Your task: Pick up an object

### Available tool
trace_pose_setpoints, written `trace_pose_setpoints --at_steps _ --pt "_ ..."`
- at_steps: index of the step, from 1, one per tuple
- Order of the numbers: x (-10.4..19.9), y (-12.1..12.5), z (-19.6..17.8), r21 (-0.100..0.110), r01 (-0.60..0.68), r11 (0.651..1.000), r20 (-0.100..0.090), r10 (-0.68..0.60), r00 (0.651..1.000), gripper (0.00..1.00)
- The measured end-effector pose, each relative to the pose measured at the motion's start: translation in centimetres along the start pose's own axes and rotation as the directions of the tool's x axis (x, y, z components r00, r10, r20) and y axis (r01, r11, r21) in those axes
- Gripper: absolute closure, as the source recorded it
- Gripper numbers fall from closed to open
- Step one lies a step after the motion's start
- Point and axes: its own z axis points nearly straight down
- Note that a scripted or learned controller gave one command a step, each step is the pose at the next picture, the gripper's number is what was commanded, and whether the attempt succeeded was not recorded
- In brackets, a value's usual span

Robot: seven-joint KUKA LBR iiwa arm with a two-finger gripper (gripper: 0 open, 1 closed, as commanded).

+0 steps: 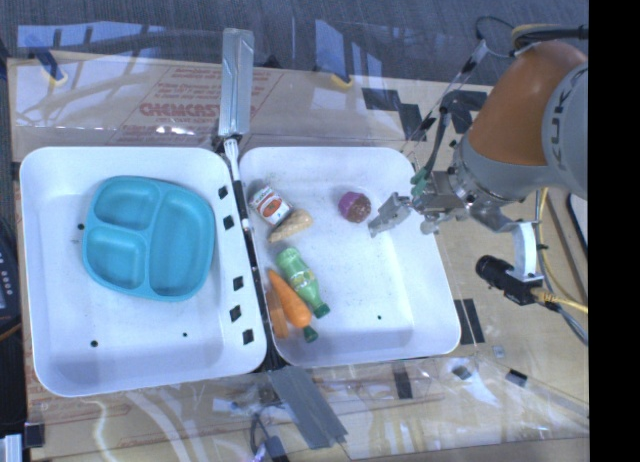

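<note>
Just left of the gripper (390, 212), near its tip but apart from it, we find the closest candidate for the pick: a small dark red ball-like object (354, 206) on the floor of the right bin (400, 295). We see nothing held at the gripper's tip, so we judge the pick not yet made; whether the hand is open or closed we cannot tell at this size and angle.

Farther left of the gripper lie a small red-labelled can (268, 204) and, touching it or just beside it, a pale bread-like piece (289, 226). Lower left of the gripper, well apart from it, a green bottle (303, 283) lies on its side with an orange carrot (291, 302) pressed along it, and a second orange piece (276, 312) sits beside that against the bin's left wall.

Beyond all these, farthest from the gripper, the left bin (60, 350) carries a blue divided plate (150, 237).

As we read it, the task stands at the approach: the gripper sits low over the right side of the right bin, and what is left is closing on an object and lifting it free. Every object rests on a bin floor.
</note>
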Motion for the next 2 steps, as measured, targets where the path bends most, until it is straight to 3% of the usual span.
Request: trace_pose_setpoints --at_steps 1,2 --pt "4.5 -6.1 11.0 0.002 0.038 0.999 -0.002 -0.038 0.999 0.0" --pt "8.9 -0.8 14.9 -0.007 0.022 1.0 0.004 -0.022 1.0 0.0"
